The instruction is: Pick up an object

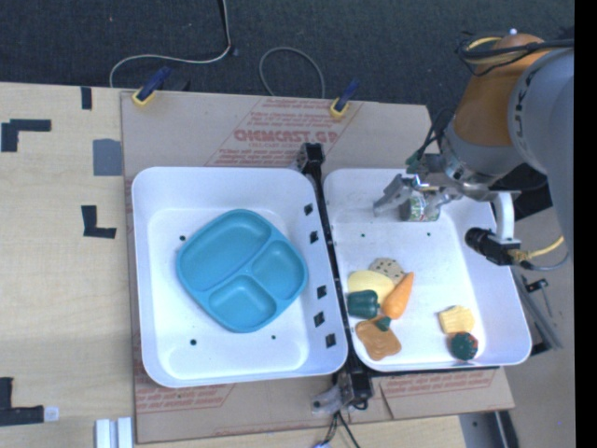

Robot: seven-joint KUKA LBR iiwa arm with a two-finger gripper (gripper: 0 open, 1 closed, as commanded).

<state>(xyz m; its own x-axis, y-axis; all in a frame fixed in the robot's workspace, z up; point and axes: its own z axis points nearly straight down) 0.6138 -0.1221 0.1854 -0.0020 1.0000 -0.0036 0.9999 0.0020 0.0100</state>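
The worktop [56, 250] is pale wood with a brown cardboard sheet [270, 129] laid on it, and the right bin [485, 278] serves here as the landmark; the grey arm [522, 91] with its orange band reaches in over that bin's far right corner; the left bin [159, 334] sits just beside the right bin, touching it along a black centre strip, and holds a blue divided plate [242, 269] lying flat, well apart from the right bin's contents. The jaws [410, 199] hang over the far part of the right bin, above bare white floor, spread open with nothing between them; the toy foods lie toward the bin's near side, apart from the jaws. Within the right bin, a pale yellow piece [373, 281] lies near the centre; an orange carrot [399, 296] leans against it; a tan bread-like piece [378, 341] sits near the bin's near wall; a green pepper [362, 302] touches the carrot's left; a small yellow block [455, 319] and a dark green ball [463, 345] rest together in the near right corner.
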